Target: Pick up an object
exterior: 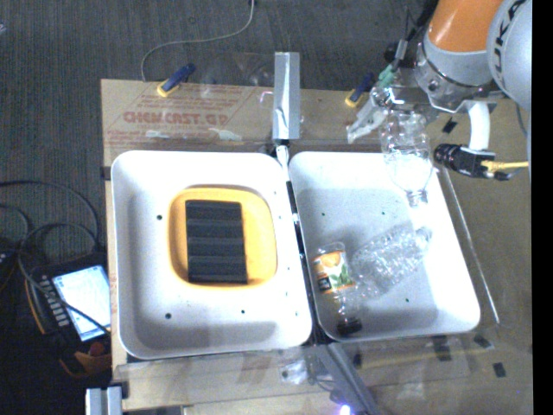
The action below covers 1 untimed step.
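Clear bottle point(406, 156) hanging neck-down, top hidden under arm point(471, 24)

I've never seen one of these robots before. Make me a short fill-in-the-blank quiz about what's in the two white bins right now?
1. The yellow tray with the black block sits in the ____ bin of the picture.
2. The two plastic bottles are see-through; the one lying flat is in the ____ bin.
3. The other clear bottle hangs neck-____ under the gripper.

Missing words: left; right; down
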Motion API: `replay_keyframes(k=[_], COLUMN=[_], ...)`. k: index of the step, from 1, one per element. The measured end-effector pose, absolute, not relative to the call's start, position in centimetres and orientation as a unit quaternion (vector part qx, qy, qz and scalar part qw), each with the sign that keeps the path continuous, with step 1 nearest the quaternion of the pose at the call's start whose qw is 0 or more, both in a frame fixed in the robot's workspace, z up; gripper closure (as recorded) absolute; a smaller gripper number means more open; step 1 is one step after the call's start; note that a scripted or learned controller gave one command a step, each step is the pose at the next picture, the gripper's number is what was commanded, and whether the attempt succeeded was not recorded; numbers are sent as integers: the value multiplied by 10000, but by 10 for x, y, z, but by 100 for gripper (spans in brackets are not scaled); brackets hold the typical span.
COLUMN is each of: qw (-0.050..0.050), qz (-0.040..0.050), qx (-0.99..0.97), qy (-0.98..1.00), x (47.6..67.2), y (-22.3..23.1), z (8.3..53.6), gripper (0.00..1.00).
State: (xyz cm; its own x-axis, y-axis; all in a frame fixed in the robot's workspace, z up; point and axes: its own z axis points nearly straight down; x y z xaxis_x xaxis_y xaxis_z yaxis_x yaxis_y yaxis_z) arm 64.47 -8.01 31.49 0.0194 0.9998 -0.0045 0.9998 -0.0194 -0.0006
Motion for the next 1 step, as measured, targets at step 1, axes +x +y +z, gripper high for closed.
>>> replay_keyframes(k=[1], qw=[29], qz=[-45], qx=[7139], qy=[7002], x=[645], y=[-81], z=[324], gripper=[100])
